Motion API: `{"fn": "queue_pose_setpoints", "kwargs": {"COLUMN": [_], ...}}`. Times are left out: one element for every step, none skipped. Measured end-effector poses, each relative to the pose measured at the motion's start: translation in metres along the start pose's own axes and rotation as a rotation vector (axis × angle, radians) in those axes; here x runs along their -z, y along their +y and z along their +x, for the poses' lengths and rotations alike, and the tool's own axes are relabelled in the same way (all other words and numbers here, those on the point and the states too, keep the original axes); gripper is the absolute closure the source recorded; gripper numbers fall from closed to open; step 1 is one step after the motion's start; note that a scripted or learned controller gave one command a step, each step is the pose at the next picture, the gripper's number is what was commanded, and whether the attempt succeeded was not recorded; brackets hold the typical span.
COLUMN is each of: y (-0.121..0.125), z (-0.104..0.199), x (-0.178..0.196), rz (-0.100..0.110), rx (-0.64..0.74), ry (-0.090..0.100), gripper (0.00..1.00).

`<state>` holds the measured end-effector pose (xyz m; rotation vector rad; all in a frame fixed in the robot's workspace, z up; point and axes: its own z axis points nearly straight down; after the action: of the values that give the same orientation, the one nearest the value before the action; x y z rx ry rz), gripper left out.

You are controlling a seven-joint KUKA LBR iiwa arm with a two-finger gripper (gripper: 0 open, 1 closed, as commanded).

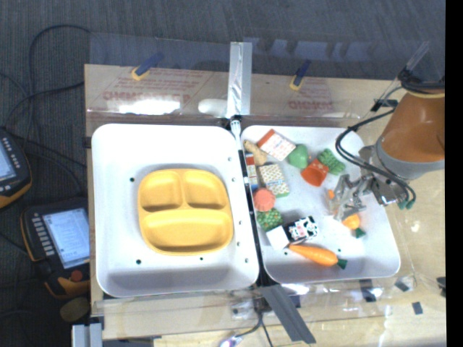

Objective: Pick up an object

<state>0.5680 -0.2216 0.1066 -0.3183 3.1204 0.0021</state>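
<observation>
While its metal pincer (346,202), state unclear, hovers in the right bin (376,262), a smooth tapered carrot (314,254) lies nearer.

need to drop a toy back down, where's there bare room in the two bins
The left bin has bare white floor all around the yellow tray, widest along its left and front. In the right bin the best patch is the front right corner, right of the carrot. Its left half and middle are crowded with toys, and the hand sits at the right.
</observation>
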Motion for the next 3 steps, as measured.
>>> {"fn": "queue_pose_setpoints", "kwargs": {"y": [0.000, -0.001, 0.008], "z": [0.000, 0.001, 0.009], "x": [0.000, -0.017, -0.016], "rz": [0.000, 0.002, 0.008], "rx": [0.000, -0.066, -0.212], "ry": [0.000, -0.004, -0.011], "gripper": [0.00, 0.00, 0.00]}}
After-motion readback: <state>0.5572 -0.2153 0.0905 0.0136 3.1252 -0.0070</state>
